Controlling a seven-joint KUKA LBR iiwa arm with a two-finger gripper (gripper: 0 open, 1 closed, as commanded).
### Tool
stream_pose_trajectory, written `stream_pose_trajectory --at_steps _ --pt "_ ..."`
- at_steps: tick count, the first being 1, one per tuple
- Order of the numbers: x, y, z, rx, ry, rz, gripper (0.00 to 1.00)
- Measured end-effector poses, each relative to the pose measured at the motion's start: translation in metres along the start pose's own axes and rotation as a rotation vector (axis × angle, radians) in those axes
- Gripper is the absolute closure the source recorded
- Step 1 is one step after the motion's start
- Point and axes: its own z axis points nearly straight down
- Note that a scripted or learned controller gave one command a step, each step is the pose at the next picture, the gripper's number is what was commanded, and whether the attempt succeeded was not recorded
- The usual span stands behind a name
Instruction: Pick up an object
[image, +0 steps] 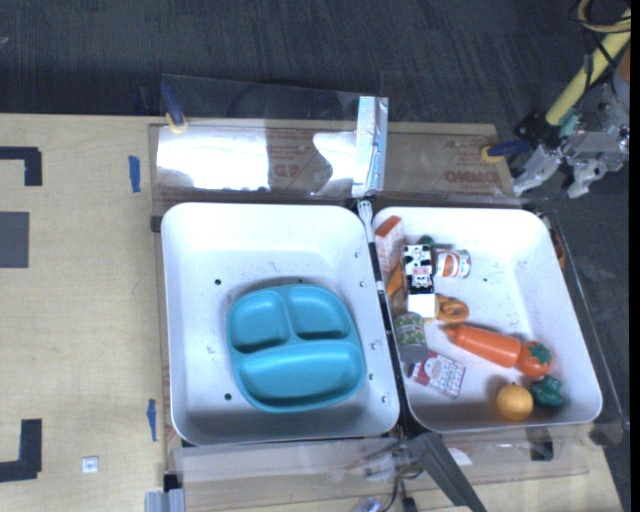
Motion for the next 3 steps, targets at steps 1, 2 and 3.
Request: stream_pose_trajectory --at_steps 1,2,3 --pt "0.040 -0.005 0.146 0.001 0.001 -0.148 0.00" --pt "0.101 0.001 0.120 -0.005 -0.001 -0.294 0.00" --pt "0.085 -0.004 0.152 -0.008 -0.003 -0.284 0.00"
